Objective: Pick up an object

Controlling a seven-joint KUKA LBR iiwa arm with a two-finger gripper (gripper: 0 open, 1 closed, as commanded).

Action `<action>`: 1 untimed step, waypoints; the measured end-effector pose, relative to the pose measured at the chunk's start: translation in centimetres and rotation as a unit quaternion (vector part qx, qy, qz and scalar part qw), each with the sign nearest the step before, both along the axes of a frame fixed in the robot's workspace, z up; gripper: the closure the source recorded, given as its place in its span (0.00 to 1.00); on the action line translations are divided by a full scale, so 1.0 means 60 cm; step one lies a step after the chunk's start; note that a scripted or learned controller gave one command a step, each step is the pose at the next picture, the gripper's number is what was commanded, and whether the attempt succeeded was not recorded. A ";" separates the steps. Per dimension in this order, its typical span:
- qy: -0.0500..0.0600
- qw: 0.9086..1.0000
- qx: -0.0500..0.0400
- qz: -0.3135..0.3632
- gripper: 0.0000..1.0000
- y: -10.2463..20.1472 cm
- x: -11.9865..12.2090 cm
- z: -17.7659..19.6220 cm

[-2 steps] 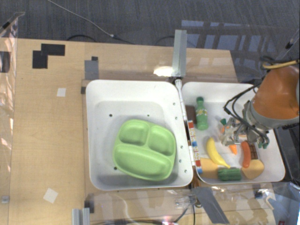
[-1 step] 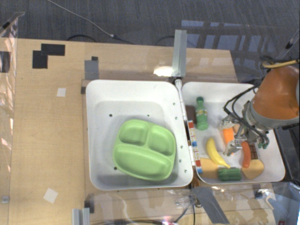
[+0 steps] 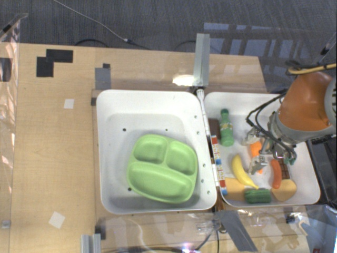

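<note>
Grey metal, the tool point(image 3: 261, 159) hangs low in the right bin point(image 3: 315, 191), among the toy food, placed for a pick; whether it is open or closed, I cannot tell (cables and wrist crowd it). Just beside it lie a yellow banana point(image 3: 241, 171) and a red-orange pepper point(image 3: 276, 174), likely candidates. A green bottle point(image 3: 226, 128) stands further off. Across the divider, a green divided plate point(image 3: 163, 167) fills the left bin point(image 3: 110, 120) on the counter point(image 3: 52, 157).
</note>
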State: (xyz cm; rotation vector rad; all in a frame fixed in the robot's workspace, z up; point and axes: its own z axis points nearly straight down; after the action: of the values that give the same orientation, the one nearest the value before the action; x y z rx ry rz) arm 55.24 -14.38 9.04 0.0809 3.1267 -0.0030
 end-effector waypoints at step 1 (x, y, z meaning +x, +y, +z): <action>-0.009 1.000 -0.002 0.002 1.00 0.001 0.009 0.024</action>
State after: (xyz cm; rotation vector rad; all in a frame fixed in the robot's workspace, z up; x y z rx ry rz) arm 55.79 -14.30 10.50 0.0729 3.1080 -0.0070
